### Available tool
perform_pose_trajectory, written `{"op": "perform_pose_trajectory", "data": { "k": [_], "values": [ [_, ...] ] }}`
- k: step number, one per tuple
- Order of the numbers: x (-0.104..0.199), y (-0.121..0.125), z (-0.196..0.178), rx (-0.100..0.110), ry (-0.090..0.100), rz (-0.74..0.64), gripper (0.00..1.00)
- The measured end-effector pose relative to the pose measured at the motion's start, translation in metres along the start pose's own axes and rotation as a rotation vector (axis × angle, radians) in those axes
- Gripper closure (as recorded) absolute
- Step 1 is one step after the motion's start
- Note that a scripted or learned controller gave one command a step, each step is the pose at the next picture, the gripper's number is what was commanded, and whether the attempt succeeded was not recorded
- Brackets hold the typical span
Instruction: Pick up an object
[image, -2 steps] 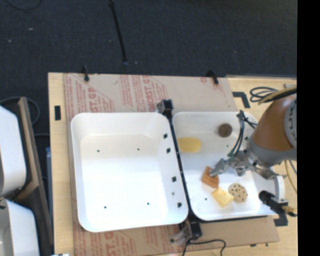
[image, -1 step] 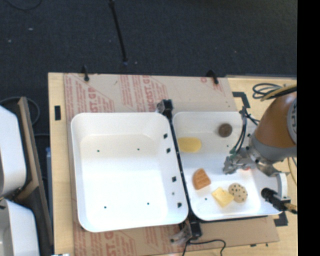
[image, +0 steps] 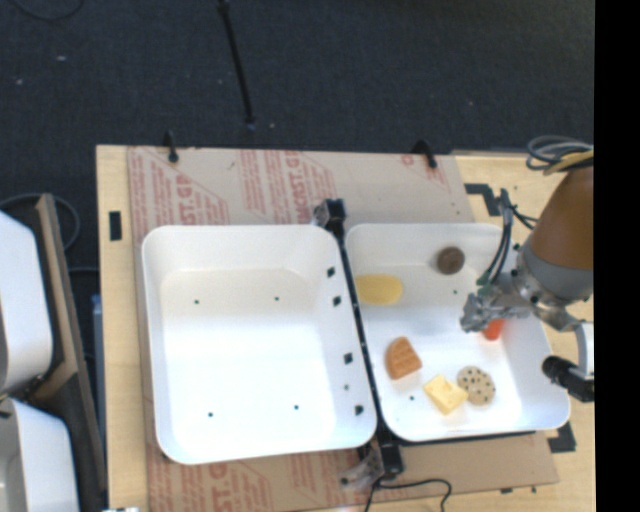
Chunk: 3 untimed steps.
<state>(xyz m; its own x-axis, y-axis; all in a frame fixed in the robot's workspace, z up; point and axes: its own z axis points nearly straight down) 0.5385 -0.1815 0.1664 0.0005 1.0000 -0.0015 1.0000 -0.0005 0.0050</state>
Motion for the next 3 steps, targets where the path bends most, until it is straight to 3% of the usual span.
{"op": "perform_pose_trajectory", "data": {
  "k": [2,3],
  "values": [
    [0.000,0.000,-0.070,0.002,0.001,0.000,1.00],
    [0.047,0.013,-0.072,0.004,0.002,-0.004,1.00]
  ]
}}
